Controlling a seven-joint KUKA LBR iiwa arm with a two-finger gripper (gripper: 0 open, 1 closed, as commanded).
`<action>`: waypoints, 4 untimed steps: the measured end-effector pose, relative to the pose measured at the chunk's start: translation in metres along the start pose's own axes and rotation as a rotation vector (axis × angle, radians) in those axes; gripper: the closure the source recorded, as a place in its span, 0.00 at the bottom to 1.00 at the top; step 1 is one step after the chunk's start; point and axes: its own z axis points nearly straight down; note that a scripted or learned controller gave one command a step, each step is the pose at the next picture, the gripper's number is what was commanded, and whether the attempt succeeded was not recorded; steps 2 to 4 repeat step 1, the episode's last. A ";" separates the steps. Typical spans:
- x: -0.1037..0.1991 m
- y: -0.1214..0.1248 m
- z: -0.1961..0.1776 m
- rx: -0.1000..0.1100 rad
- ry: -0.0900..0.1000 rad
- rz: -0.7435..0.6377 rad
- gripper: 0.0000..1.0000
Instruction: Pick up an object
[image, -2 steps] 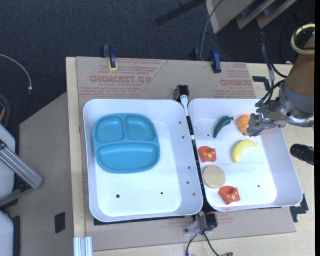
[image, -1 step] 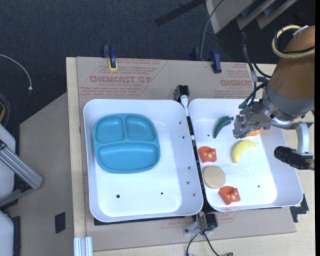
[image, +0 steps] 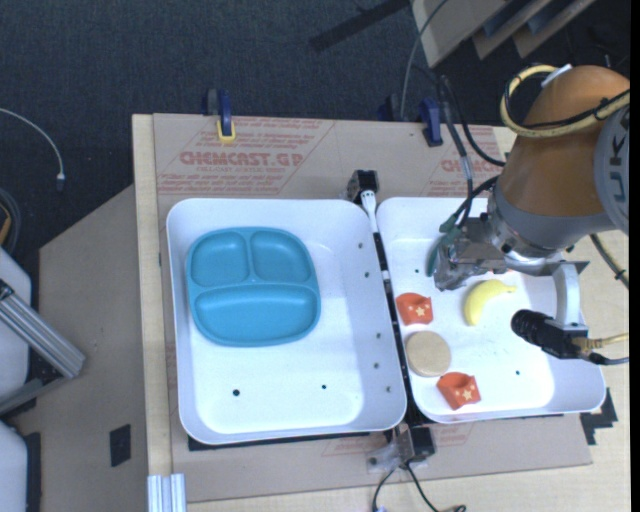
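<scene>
A small yellow banana (image: 487, 298), smooth and curved like moulded plastic, lies in the right bin (image: 500, 400), its long axis slanting from lower left up to upper right, the thinner tip toward the upper right; just to its upper left hangs the gripper (image: 452, 268), a dark grey metal cluster low over the bin floor, and whether its fingers are apart or together I cannot tell, nor is anything seen held between them; the arm (image: 560, 150) comes in from the right, its broad orange band bulging above the grey wrist, bent downward over the bin's upper part; to the left of the banana sits a red block (image: 415, 309) with a pale mark on top, below it a flat tan disc (image: 428, 353), round and matte, and lower still a second red block (image: 458, 389) near the front rim; the left bin (image: 290, 400), glossy white with rounded corners, bears a blue divided plate (image: 254, 286) with three compartments; both bins rest on a brown cardboard sheet (image: 160, 300).
</scene>
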 end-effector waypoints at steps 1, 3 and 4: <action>0.057 -0.003 -0.003 -0.003 -0.001 -0.001 1.00; 0.057 -0.003 -0.003 -0.003 -0.001 -0.001 1.00; 0.057 -0.003 -0.003 -0.003 -0.001 -0.001 1.00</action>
